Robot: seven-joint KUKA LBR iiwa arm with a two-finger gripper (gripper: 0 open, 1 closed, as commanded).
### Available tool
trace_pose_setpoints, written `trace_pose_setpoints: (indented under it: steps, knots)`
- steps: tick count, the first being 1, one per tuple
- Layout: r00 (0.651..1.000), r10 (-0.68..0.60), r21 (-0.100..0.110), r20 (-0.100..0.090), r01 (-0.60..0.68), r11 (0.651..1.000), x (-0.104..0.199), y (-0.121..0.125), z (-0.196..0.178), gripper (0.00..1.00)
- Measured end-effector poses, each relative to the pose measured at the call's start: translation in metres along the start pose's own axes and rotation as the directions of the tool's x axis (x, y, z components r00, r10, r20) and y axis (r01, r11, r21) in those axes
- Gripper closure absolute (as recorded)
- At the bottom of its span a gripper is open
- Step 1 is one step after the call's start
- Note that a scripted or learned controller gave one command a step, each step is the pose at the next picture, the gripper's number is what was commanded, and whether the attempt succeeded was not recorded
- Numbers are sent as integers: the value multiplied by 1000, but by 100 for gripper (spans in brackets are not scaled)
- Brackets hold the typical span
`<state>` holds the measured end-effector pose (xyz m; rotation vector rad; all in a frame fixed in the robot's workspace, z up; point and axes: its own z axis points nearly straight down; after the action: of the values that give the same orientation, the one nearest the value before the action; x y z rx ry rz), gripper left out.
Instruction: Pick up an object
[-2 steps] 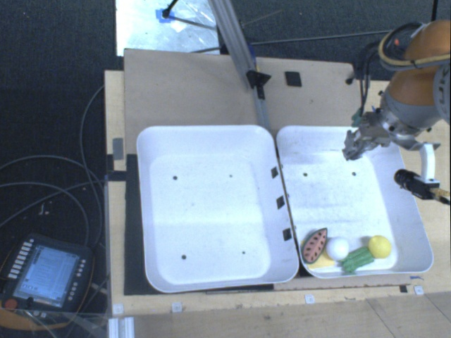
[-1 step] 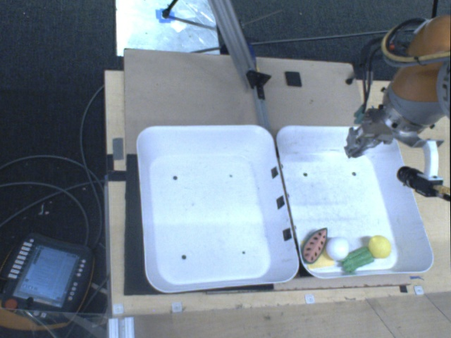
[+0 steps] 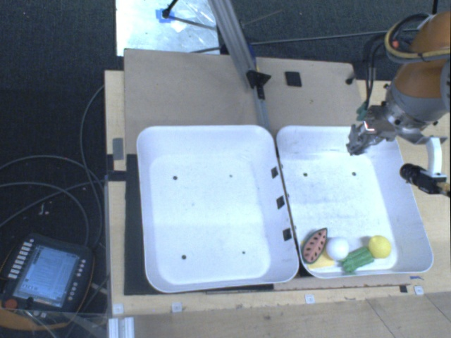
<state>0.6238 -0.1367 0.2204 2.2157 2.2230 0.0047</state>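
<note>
A: From the camera above the bench, where was the arm [image 3: 416, 83]?

B: It came in from the right, grey with its orange band up near the top right corner. The gripper [image 3: 357, 143] hung over the far edge of the right bin [image 3: 402, 189], near that bin's back wall.

A: Was it wide, narrow, or holding something?

B: I could not tell. It was a small dark shape at that angle, and nothing could be made out between its tips.

A: And the objects to pick?

B: All were in the right bin, bunched along its near wall, well apart from the gripper. A watermelon slice [image 3: 314, 244] lay tilted by the near left corner. Just beside it was a white ball [image 3: 338, 247], with a pale yellow piece [image 3: 321, 263] showing under both. A green toy [image 3: 358, 258] lay touching the ball on its right, and a lemon [image 3: 380, 246] sat just beyond that.

A: What about the left bin [image 3: 162, 189]?

B: It was white, with a few small dark dots on its floor.

A: Anything off the bench?

B: A pendant [image 3: 46, 272] with a lit screen lay on the dark floor at lower left, with cables [image 3: 84, 182] looping around it.
</note>
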Motion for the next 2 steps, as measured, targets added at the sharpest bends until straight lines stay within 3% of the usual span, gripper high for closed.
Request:
trace_pose_setpoints:
  steps: [1, 2]
  knots:
    - [1000, -17, 4, 0, 17, 1000, -15, -46, 0, 100]
    - [1000, -19, 2, 0, 19, 1000, -14, -44, -11, 100]
